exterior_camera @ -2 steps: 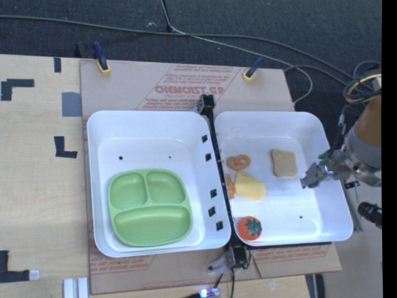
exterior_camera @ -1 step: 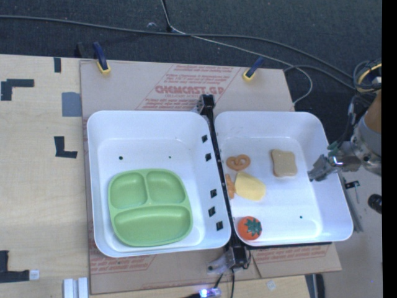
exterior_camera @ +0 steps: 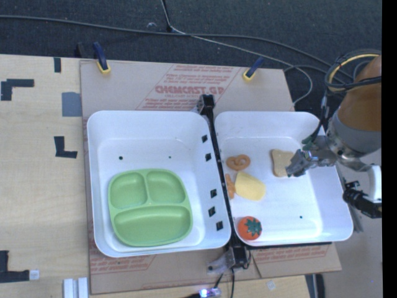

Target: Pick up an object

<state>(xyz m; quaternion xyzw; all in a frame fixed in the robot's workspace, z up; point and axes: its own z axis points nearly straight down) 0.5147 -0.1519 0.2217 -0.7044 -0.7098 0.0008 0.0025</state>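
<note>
Tray (exterior_camera: pixel 149 205) left, toys (exterior_camera: pixel 249 186) right.

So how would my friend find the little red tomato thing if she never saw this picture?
Look at the right white bin, the one without the green plate. Go to its front corner next to the divider between the bins. The tomato sits there alone, round and red with a green top, while its neighbours are yellow, orange or tan.

Below me I count two white bins, the left bin (exterior_camera: pixel 99 135) and the right bin (exterior_camera: pixel 329 228). The left one carries one green divided plate (exterior_camera: pixel 149 206). The right one carries one pretzel (exterior_camera: pixel 238 162), one yellow piece (exterior_camera: pixel 250 186), one tomato (exterior_camera: pixel 250 228), one tan slice (exterior_camera: pixel 280 162), and perhaps one small orange bit (exterior_camera: pixel 230 185).
</note>
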